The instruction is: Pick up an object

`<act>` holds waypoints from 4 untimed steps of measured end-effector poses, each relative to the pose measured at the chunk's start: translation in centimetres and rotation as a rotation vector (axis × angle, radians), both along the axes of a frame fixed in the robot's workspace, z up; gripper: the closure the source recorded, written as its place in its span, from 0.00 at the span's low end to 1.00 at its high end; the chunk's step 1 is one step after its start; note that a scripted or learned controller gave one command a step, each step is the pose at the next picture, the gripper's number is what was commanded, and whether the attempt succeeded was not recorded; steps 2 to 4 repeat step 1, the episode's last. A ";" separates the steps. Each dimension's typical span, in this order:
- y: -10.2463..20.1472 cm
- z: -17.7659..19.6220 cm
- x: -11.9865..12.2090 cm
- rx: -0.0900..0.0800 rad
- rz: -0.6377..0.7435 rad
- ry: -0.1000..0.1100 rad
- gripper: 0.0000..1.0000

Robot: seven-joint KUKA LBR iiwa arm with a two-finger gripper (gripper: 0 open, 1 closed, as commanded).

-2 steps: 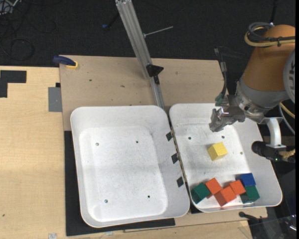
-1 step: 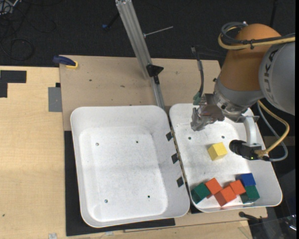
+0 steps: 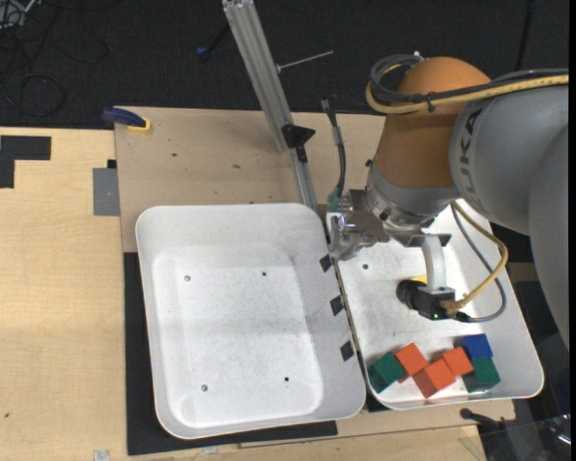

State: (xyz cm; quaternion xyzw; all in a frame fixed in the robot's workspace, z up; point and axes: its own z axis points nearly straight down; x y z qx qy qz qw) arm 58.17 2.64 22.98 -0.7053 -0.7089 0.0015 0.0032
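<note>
Early in the task, by the look of it: nothing lifted yet. Cannot make out the opening of the end effector [image 3: 344, 230], nor see anything held in it. Hangs over the far left corner of the right bin [image 3: 379, 296], beside the wall shared with the left bin [image 3: 230, 315]. Well apart from the end effector, nearer the camera and to its right in the view: a tight cluster of orange blocks [image 3: 437, 377], green blocks [image 3: 387, 369] and one blue block [image 3: 476, 346], all on the bin floor. Left to do, judging from this: travel to the cluster, descend on one block, close, raise.
</note>
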 end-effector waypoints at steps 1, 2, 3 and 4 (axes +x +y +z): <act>4.3 0.0 -0.6 -0.001 -0.002 0.000 1.00; 4.3 0.0 -0.6 -0.001 -0.002 0.000 1.00; 4.3 0.0 -0.6 -0.001 -0.002 0.000 1.00; 4.3 0.0 -0.6 -0.001 -0.002 0.000 1.00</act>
